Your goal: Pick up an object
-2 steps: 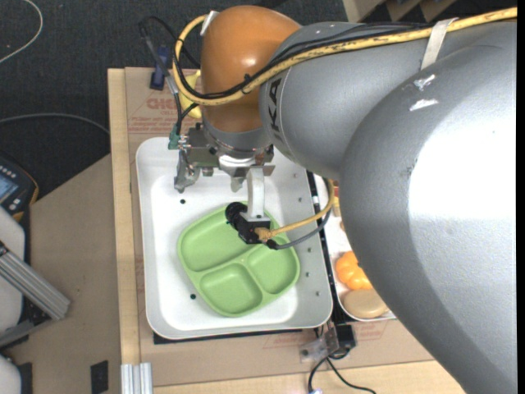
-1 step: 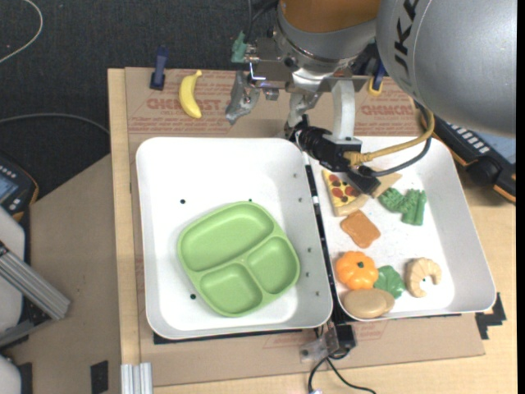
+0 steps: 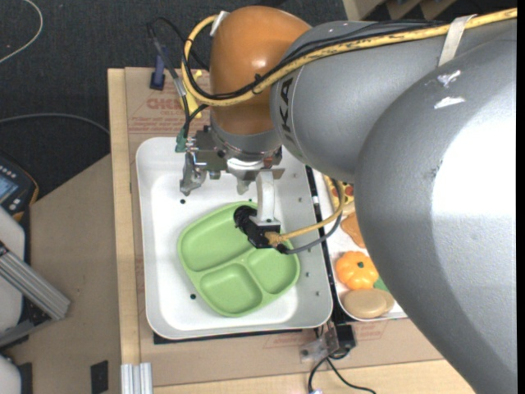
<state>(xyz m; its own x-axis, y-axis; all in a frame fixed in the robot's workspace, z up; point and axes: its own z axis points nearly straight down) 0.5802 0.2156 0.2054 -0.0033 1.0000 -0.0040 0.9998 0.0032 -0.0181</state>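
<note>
I read the gripper (image 3: 216, 185) over the back of the left bin (image 3: 156, 245), fingers (image 3: 187, 180) spread, nothing between them. The green divided plate (image 3: 221, 261) lies in that bin, nearer the front. An orange pumpkin (image 3: 358, 269) and a tan disc (image 3: 367, 304) lie past its right rim.

Red print beginning "CH" stands on the brown cardboard sheet (image 3: 131, 138), with the smaller red lines beneath it too blurred to read.

Probably a robotics lab: industrial arm (image 3: 410, 138) over white bins (image 3: 156, 220).
</note>
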